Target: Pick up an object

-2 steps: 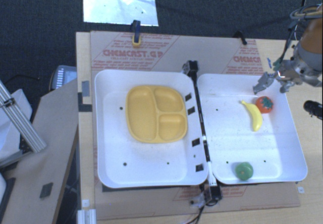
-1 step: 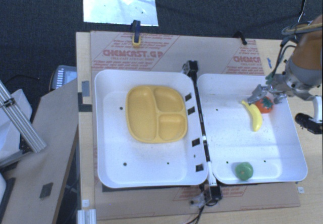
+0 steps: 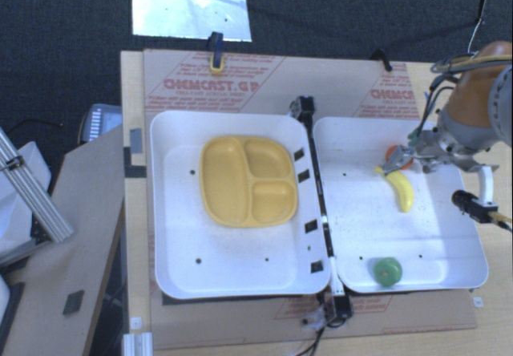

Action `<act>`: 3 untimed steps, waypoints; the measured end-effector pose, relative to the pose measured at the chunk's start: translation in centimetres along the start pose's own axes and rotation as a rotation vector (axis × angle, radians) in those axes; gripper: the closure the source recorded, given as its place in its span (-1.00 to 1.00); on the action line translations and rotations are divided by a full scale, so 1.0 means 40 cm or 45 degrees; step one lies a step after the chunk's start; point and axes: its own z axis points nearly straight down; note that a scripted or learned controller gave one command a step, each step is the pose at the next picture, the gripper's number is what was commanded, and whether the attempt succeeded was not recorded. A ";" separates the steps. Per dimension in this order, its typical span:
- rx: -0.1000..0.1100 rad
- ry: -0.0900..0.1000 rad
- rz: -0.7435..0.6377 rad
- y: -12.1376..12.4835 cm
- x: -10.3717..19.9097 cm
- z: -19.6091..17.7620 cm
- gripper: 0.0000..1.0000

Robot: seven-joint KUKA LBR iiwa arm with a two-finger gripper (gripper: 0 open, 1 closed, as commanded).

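I reach in from the right over the right-hand bin [image 3: 449,266], my jaws [image 3: 418,155] low near its back edge and just above the upper end of the banana [image 3: 401,188], which seems the sensible target since it lies closest to me. Whether I am wide, narrow or closed on anything I cannot tell; the wrist hardware hides that. An orange-red object [image 3: 393,154] sits just beside me, touching or nearly touching the banana's top; I cannot make out what it is. The banana is a short, curved, smooth yellow piece, likely plastic, lying flat on the bin's white floor, so I judge a grip across its narrow middle would hold best. A small round green fruit [image 3: 387,270] rests near the front wall, well apart from me. The left-hand bin [image 3: 172,210] holds a yellow divided tray [image 3: 244,180], glossy with three rounded compartments. Both bins sit side by side on the counter [image 3: 240,82], covered with printed cardboard.
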 end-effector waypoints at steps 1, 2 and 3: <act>0.003 0.004 -0.001 -0.001 0.004 -0.026 1.00; 0.002 0.006 -0.004 0.022 0.008 -0.144 1.00; 0.000 0.004 -0.006 0.053 0.017 -0.278 1.00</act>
